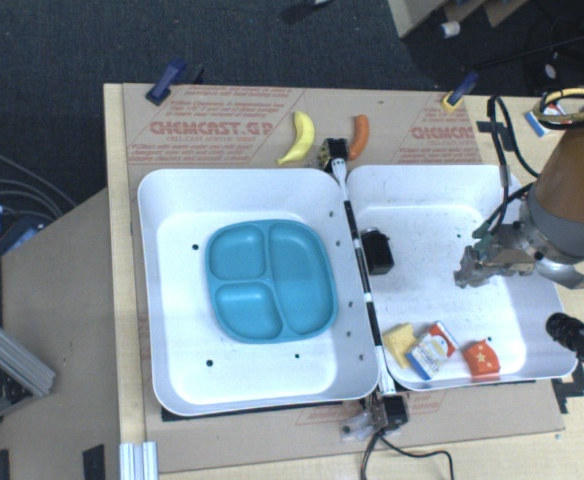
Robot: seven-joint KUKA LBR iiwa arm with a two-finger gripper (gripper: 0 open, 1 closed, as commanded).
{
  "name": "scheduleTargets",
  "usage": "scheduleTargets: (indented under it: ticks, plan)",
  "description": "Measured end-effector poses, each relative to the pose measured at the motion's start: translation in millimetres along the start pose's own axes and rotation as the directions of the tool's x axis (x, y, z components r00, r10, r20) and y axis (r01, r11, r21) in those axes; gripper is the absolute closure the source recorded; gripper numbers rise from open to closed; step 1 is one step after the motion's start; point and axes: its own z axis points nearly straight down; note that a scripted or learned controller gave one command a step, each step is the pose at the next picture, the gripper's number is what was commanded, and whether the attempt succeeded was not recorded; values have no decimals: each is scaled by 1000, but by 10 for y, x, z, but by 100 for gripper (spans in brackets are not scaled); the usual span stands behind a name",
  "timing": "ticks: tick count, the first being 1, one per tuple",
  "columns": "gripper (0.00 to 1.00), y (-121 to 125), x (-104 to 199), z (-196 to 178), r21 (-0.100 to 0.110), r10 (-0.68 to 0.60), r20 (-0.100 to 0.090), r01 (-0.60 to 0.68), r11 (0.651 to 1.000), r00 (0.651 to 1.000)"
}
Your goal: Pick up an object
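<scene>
Brown board printed "CHEMCAST GP" under 2 white bins. Gripper above right bin; jaw state: cannot tell. Red-white small carton near that bin's front edge, apart from gripper.

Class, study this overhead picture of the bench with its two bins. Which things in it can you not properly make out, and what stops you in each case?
- Gripper, camera view: too small and dark against the arm to tell how its fingers stand.
- Small carton in the right bin: its print is too small to read.
- Yellow piece beside it: too small to identify.
- Arm: cut off by the picture's right side.
</scene>
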Motion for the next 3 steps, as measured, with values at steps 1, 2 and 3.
scheduleTargets:
  ticks: [1, 2, 3]
  plan:
    - [100, 5, 2, -98, -1, 0, 0, 0, 1000, 1000]
    - [100, -86, 639, -405, -1, -1, 0, 1, 1000, 1000]
    - [100, -134, 862, 214, 2, 1, 0, -1, 1000, 1000]
